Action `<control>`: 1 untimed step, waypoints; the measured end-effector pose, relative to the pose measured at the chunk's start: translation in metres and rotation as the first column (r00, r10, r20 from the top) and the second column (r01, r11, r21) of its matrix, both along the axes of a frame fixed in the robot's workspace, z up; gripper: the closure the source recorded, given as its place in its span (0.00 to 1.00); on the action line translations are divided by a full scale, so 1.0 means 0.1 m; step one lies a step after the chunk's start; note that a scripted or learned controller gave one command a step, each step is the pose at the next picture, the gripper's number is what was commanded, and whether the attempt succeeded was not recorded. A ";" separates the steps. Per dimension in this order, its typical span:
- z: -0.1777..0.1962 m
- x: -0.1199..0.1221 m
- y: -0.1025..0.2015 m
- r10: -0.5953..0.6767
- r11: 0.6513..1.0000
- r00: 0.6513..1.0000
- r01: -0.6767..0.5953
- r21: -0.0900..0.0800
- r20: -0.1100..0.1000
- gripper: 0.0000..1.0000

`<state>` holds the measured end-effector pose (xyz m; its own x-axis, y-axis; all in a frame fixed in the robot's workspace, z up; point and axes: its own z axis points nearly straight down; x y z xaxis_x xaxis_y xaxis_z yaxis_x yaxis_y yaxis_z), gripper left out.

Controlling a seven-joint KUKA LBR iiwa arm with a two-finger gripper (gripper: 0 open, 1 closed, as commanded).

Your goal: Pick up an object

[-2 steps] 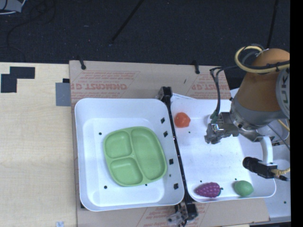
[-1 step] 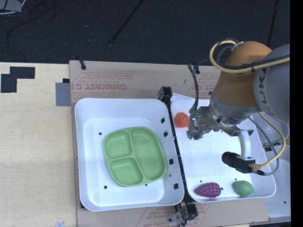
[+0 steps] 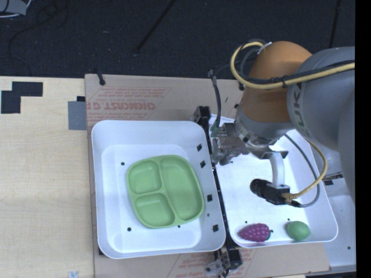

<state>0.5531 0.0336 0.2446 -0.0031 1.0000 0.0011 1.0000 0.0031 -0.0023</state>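
A: Nearest, front of the right bin (image 3: 324,236): purple grapes (image 3: 254,232), lime (image 3: 298,230) just beside.

B: Handling?

A: Prob. light plastic toys, stiff. Grapes bumpy, so decent grip; lime smooth, could slip. I'd pinch grapes across the short width, mid-body.

B: Axis?

A: Grapes lie long axis left-right, stem end toward the lime. Lime's nearly round, no real direction.

B: Left bin (image 3: 110,236)?

A: Green plate (image 3: 165,190), flat, 3 sections, hard to pinch.

B: Gripper (image 3: 223,149)?

A: Farther back, by the divider, under the wrist. Can't tell its state; nothing seen in it.
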 end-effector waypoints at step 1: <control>-0.15 0.11 0.55 0.001 1.000 1.000 -0.001 0.000 -0.001 1.00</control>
